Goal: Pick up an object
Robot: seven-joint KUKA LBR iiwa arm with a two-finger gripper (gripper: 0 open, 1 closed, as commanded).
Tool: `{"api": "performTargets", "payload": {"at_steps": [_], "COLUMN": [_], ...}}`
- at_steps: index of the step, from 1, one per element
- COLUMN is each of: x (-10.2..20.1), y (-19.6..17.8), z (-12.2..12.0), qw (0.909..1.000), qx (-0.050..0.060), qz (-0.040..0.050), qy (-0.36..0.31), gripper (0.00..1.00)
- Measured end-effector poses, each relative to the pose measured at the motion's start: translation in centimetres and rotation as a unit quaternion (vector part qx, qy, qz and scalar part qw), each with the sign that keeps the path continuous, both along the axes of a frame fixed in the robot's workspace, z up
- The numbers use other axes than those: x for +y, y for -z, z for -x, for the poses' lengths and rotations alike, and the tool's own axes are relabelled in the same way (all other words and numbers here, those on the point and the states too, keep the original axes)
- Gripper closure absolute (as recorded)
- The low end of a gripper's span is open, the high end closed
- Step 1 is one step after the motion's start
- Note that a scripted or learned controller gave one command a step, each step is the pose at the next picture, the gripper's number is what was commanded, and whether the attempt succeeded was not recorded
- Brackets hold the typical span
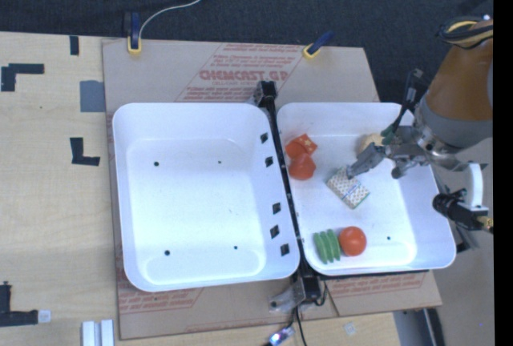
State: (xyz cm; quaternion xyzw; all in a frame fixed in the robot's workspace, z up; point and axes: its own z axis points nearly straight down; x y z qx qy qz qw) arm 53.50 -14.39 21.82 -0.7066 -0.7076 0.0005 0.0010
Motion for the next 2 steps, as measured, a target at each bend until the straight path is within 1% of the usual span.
{"api": "performTargets", "payload": {"at_steps": [1, 2], "x": [1.9, -2.5], "y": [2.9, 0.6], "z": [-8.2, -12.8], "qw": [1.0000, 1.0000], "qx": [-0.002, -0.003], "qz": [0.0004, 0.0018], "qy": [-0.002, 0.000], "gripper": [0.00, 0.00]}}
